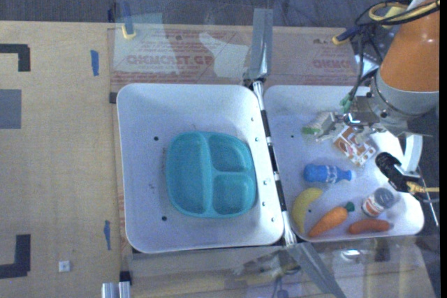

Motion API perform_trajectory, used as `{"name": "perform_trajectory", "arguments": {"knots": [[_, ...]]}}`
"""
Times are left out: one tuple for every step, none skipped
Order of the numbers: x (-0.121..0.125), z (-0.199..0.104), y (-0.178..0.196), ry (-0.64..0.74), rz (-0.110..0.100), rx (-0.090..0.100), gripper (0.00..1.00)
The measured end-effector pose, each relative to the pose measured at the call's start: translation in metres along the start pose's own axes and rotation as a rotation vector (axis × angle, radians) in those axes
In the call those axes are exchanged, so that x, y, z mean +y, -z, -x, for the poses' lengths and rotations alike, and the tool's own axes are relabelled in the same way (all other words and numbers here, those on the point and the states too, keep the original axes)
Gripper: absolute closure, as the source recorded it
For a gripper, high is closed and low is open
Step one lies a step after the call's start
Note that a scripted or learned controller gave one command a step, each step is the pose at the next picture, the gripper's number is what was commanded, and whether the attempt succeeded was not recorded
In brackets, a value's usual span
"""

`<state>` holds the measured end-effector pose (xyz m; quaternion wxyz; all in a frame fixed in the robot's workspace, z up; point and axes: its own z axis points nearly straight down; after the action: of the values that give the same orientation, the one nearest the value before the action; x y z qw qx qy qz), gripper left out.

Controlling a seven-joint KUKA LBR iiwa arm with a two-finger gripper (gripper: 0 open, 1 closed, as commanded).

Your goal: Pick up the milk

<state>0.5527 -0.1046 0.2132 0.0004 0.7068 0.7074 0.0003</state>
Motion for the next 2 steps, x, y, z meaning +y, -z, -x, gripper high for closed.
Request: {"name": "perform_trajectory", "arguments": {"knots": [[0.014,0.06,-0.097,0.028,0.008,-0.001,0.0],[0.043,0.086,-0.104,0.101,0.032,-0.012,0.0]]}}
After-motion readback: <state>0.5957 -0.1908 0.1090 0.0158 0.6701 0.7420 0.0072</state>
